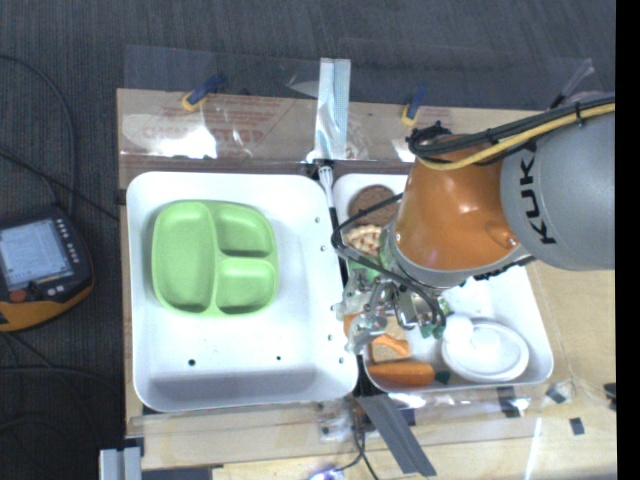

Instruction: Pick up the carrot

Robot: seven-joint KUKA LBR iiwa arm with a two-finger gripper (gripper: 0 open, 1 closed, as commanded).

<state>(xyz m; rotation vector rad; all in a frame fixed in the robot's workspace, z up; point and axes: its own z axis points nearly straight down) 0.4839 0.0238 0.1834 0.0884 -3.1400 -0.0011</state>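
Orange and grey, my arm (480, 218) looms largest, covering most of the right bin (535, 313). My pincer (385, 313) hangs low over that bin's left side, close to the wall it shares with the left bin (230, 378); whether it is clenched or released I cannot tell, the metalwork is too tangled. Just below it lies the carrot (403, 373), along the near wall, beside a white bowl (485, 348). A tan piece (388, 348) sits touching the carrot's upper side. Room is tight here. Over in the left bin a green tray (212, 256) leaves open floor around it. Brown items (372, 203) are half hidden by my wrist.
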